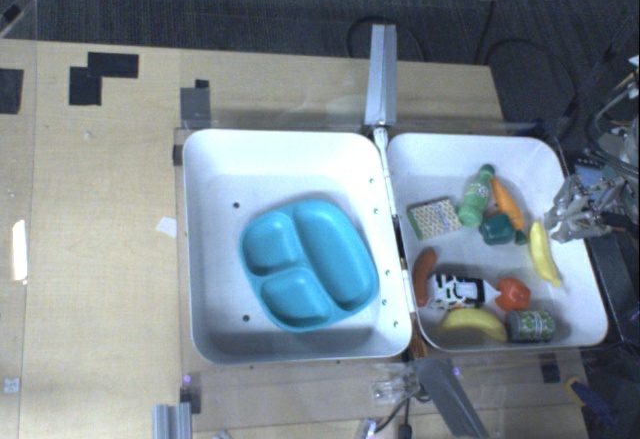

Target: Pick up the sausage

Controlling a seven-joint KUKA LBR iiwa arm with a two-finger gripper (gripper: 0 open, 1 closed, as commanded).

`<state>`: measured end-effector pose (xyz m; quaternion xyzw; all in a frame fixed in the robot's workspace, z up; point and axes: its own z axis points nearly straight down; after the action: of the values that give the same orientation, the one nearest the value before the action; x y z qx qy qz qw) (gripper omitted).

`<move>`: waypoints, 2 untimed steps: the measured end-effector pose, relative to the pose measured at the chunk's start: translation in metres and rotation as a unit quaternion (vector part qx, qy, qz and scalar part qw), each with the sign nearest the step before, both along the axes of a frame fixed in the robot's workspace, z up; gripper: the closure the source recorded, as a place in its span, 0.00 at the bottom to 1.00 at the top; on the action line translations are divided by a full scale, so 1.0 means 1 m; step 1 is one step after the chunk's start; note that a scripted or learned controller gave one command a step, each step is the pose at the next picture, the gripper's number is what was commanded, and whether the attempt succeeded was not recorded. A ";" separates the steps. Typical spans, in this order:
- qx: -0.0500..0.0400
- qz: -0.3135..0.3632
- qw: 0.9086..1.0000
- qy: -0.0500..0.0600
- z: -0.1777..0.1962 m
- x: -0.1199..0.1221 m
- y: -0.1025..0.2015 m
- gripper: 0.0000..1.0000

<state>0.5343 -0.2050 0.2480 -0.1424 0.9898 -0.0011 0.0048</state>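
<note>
Sausage [425,270], as I read my feed, lies in the right bin [437,159] hard against its left wall, a reddish-brown piece standing roughly along the near-far line, with its near end touching the black-and-white carton [456,289]. Starting nearest me in that bin, I see a yellow banana [473,325] lying crosswise along the near wall, and just right of it a small can [530,326] with a green label on its side. A step farther sit the black-and-white carton and, to its right, a red tomato-like piece [513,293]. Farther again, a second banana [543,253] runs along the right wall. Beyond the sausage I make out a small patterned box [434,218], then a green bottle [478,193], a teal block [496,228] and an orange carrot [508,206] crowded together toward the far right. The gripper [580,212] hangs at the right rim of this bin, just right of the second banana and well apart from the sausage; I cannot tell from here how its hand is set, and nothing shows in its grasp. In the left bin [215,227] a blue divided plate [308,262] with three compartments rests near the middle, tilted a little off square. Both bins sit on the pale wooden bench [90,257].
</note>
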 end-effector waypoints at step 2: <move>-0.004 0.314 0.949 0.000 0.087 -0.035 -0.001 1.00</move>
<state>0.4988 -0.2057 0.3351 -0.4461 0.8950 -0.0032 0.0047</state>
